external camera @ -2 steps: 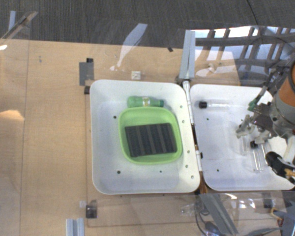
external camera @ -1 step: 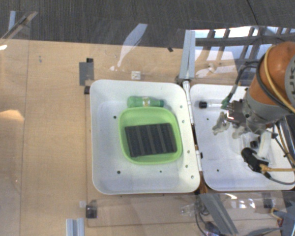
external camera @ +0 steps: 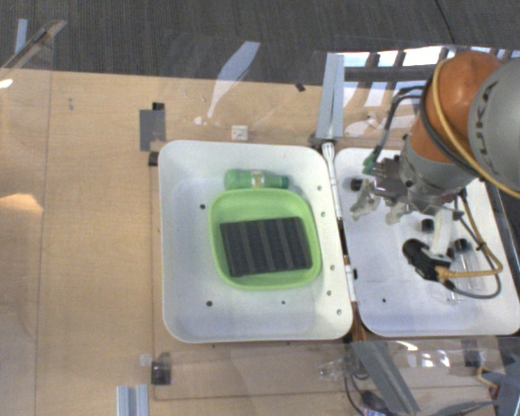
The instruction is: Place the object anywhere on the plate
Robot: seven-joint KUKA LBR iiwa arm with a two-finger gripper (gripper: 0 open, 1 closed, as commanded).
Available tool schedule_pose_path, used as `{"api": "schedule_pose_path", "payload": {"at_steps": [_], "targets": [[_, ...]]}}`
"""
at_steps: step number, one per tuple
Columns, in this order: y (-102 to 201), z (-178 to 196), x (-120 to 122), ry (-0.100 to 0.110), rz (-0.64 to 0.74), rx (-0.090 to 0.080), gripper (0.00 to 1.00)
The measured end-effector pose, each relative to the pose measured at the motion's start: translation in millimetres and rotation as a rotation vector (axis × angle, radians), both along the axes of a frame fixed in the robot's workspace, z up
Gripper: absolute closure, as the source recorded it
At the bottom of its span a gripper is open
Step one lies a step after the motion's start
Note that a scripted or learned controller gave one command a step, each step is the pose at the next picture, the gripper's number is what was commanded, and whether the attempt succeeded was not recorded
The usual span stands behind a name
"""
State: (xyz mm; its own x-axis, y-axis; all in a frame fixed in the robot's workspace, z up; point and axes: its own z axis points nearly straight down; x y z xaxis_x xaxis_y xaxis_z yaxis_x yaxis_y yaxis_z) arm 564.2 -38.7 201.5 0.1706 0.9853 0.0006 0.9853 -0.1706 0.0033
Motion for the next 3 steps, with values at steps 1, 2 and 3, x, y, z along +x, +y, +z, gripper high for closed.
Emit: {"api": "schedule_pose_path", "payload": {"at_steps": [1, 2, 3], "targets": [[41.1, -16.9, -8.0, 0.0, 0.085, 0.0, 1.0], [40.9, -16.9, -8.0, 0.0, 0.084, 0.0, 0.0], [41.8, -6.2, -6.0, -0.005, 0.088, 0.001, 1.0]]}}
